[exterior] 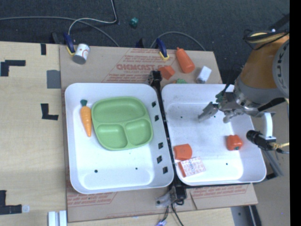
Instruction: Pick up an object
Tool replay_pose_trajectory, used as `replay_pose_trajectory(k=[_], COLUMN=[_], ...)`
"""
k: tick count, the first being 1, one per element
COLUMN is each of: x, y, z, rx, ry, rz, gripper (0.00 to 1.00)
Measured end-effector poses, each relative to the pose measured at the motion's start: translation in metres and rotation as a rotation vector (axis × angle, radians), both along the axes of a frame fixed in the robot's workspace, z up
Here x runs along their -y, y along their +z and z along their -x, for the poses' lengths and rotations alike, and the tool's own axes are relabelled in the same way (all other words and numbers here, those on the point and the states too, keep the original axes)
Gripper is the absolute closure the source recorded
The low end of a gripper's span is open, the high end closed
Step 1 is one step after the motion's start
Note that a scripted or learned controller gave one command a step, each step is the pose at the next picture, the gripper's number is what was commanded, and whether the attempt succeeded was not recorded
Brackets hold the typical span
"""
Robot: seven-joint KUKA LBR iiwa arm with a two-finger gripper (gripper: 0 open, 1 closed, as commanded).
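The gripper (217, 112) hangs over the upper right part of the right bin (188, 98). Its two fingers are spread apart, and nothing sits between them. One finger (206, 111) reaches out toward the bin's middle; the other is a short stub nearer the wrist. The grey arm (263, 74), with its orange band, enters above the bin's right rim.

Within the right bin, an orange-red block (233, 142) lies below the gripper, near the right wall and apart from the fingers. A second orange block (183, 151) rests by the lower left corner of this bin. A small red-and-white patterned packet (191, 166) lies just below that block, touching or nearly touching it.

Left of the right bin stands the left bin (84, 173), the two sharing a black divider. It holds a green sectioned plate (122, 123). A toy carrot (86, 118) lies just left of the plate.

Beyond the right bin's far rim, on the worktop (28, 126), lie an orange bottle-shaped toy (185, 60), a small orange piece (168, 71) and a small white cube (204, 74). Farther left sits a small white can (81, 53).
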State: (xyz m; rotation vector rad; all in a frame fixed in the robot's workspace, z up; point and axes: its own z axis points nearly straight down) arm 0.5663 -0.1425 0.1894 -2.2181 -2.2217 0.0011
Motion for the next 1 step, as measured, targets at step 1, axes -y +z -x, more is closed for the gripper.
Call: replay_pose_trajectory(k=[1], x=[0.0727], y=[0.0319], z=[0.0106], rx=[0.002], ry=[-0.002], rz=[0.003], gripper=[0.0])
